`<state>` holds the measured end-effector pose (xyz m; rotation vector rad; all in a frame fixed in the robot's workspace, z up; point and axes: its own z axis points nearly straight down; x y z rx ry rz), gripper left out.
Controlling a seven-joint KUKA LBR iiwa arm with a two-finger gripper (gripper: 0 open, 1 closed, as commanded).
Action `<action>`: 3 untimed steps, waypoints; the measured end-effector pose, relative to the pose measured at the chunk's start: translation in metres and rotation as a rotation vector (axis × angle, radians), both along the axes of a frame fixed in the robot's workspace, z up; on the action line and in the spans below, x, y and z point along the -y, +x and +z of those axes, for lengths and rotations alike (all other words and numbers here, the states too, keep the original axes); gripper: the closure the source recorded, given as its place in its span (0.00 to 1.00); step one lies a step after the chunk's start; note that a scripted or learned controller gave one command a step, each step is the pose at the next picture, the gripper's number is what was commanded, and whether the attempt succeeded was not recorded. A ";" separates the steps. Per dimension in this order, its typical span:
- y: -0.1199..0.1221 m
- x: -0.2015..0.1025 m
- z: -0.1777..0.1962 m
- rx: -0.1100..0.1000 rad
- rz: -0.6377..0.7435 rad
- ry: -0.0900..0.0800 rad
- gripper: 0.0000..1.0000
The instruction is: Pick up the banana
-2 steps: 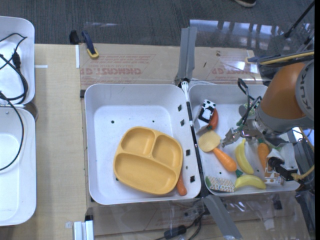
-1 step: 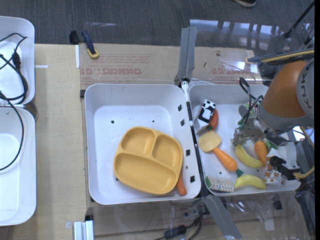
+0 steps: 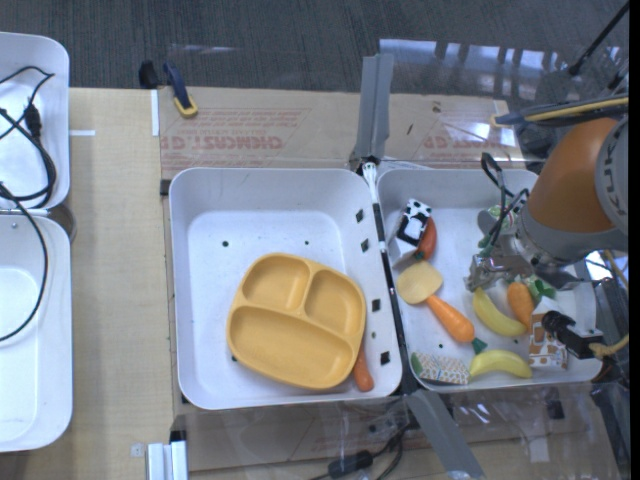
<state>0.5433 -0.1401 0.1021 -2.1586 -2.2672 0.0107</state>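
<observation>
Two yellow bananas lie in the right bin [image 3: 455, 193]. One banana [image 3: 497, 314] slants near the bin's middle right, and the other banana [image 3: 500, 365] lies along the front wall. My gripper [image 3: 493, 270] hangs low over the right bin, just above the upper end of the slanted banana. The grey arm with its orange band [image 3: 580, 183] covers the bin's right side. Nothing is seen lifted off the bin floor.
Around the bananas lie an orange carrot [image 3: 450, 318], a smaller carrot [image 3: 520, 302], a pale round piece [image 3: 419, 283], a red pepper [image 3: 428, 238], a black and white toy [image 3: 414, 220] and a small box [image 3: 545, 343]. The left bin [image 3: 200, 228] holds a yellow divided plate [image 3: 297, 318].
</observation>
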 end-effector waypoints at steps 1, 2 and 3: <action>0.010 0.005 -0.014 0.007 -0.022 -0.001 1.00; 0.009 0.005 -0.007 0.004 -0.025 0.000 1.00; 0.001 -0.094 0.087 0.007 -0.219 -0.005 1.00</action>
